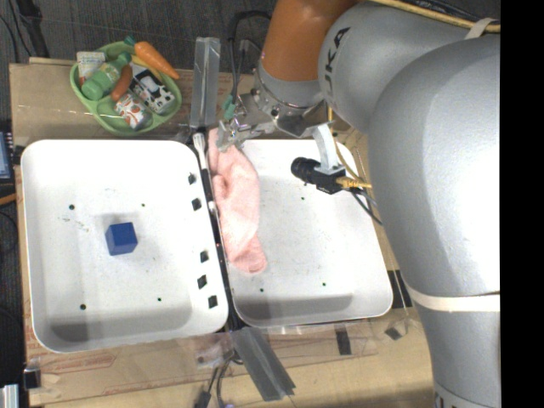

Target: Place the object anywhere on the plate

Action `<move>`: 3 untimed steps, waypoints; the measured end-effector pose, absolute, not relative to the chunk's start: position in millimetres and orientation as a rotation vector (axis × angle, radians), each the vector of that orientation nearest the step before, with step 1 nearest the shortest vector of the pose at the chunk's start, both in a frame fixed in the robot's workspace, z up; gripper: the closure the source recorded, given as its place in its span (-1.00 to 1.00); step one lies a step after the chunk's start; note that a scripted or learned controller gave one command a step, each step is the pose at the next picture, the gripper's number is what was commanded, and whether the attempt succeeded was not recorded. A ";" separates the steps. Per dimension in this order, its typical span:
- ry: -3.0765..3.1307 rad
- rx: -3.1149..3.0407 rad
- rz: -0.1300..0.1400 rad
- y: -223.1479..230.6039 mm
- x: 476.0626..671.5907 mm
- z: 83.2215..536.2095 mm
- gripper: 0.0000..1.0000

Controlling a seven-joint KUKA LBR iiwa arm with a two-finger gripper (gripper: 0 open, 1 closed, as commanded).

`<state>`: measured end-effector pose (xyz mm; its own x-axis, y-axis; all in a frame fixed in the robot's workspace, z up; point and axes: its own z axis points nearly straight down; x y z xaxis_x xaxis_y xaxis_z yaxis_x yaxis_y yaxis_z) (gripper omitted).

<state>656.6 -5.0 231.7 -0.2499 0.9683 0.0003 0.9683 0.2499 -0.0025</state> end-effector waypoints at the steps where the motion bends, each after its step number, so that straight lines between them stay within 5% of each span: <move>1: -2.816 -1.385 0.005 43.4 631.0 238.6 1.00; 3: -3.133 -0.167 0.003 125.2 567.0 220.1 1.00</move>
